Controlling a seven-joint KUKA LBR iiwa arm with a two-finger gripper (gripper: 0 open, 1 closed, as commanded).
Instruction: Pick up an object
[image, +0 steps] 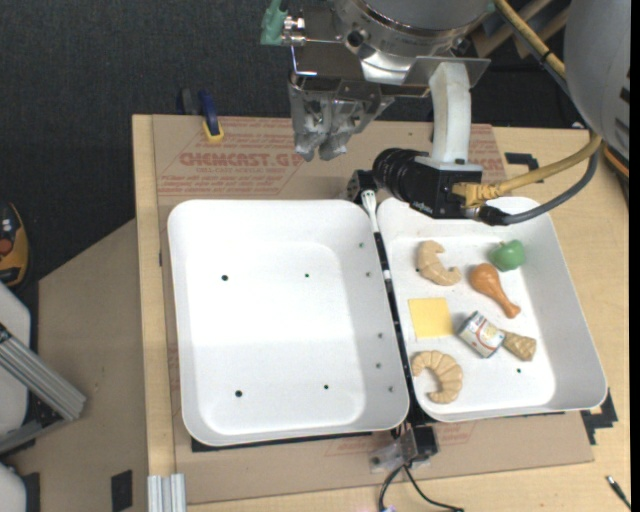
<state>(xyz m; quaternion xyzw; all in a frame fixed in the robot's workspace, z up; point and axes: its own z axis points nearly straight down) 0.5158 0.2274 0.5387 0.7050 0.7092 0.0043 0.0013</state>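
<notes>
Red print on the brown board (240, 158) behind the bins reads "CHEMCAST", perhaps followed by "GP"; the rest is hidden.

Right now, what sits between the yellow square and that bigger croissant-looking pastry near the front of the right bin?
Nothing: in the camera view only bare white bin floor separates the yellow square from the croissant below it.

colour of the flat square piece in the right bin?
Yellow: the flat square slice in the right white bin, seen in the camera view.
</notes>
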